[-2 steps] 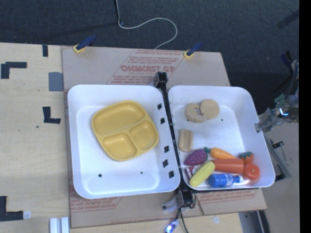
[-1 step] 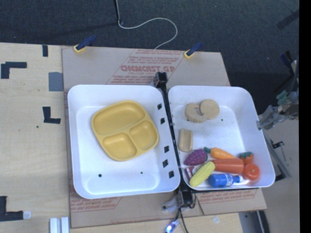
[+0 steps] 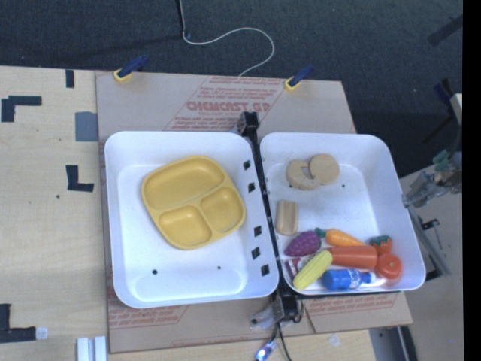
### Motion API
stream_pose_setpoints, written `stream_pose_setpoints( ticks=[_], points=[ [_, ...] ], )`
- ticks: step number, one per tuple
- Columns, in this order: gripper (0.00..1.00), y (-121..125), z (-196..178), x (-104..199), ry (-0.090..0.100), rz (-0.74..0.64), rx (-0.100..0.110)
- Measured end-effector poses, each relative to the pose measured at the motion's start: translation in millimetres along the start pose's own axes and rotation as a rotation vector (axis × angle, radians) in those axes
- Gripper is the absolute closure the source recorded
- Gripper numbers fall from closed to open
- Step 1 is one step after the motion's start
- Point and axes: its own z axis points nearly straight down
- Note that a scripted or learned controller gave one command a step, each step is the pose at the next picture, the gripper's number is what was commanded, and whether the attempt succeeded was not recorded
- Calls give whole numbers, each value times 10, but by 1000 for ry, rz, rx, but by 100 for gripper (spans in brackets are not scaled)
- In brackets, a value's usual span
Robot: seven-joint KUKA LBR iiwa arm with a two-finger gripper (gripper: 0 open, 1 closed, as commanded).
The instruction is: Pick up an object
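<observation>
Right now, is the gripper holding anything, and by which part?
Nothing is held. The gripper sits outside the right bin, away from the toy food; its finger state cannot be told.

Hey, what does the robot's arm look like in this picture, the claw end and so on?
By the right bin's outer rim there is a blurry, pale grey, metallic-looking piece, probably the claw end. It has thin angular parts, with a small teal-green patch and a tan spot at its upper right. It is too blurred to make out markings, cables or the orange band.
</observation>
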Motion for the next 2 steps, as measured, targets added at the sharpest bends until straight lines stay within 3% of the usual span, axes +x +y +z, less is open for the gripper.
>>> stream_pose_setpoints(
  ticks=[1, 2],
  points=[
    [100, 14, -91, 13, 1, -3, 2],
    [100, 15, -1258, 643, -2, -9, -15]
  ],
)
